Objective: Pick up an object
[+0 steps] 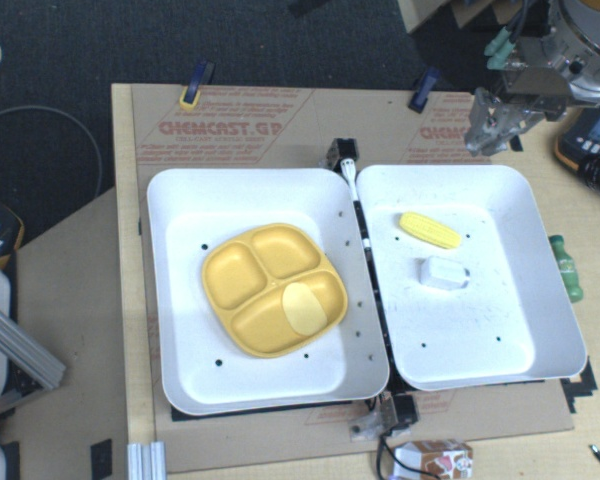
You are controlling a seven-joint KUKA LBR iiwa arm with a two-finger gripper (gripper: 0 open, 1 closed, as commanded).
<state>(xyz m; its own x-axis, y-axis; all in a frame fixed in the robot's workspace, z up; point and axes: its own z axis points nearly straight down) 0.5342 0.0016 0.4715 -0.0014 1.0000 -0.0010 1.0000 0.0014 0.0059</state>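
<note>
Left bin [170,268] holds yellow divided plate [273,288], pale yellow oval piece [303,308] in its 4 o'clock compartment

Right bin [550,298]: yellow corn cob [429,230] near centre, long axis 10-to-4 o'clock; small white block [442,273] just beside at its 6 o'clock

Gripper [488,133] hangs beyond bin's 1 o'clock corner, carrying nothing; jaw spread can't tell. Cob lies at 7 o'clock from gripper, nearest target by my guess

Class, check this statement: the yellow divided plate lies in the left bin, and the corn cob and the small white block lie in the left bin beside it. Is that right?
Not quite. The camera view shows the yellow divided plate in the left bin, as stated, but the corn cob and the small white block lie in the right bin, not beside the plate.
</note>
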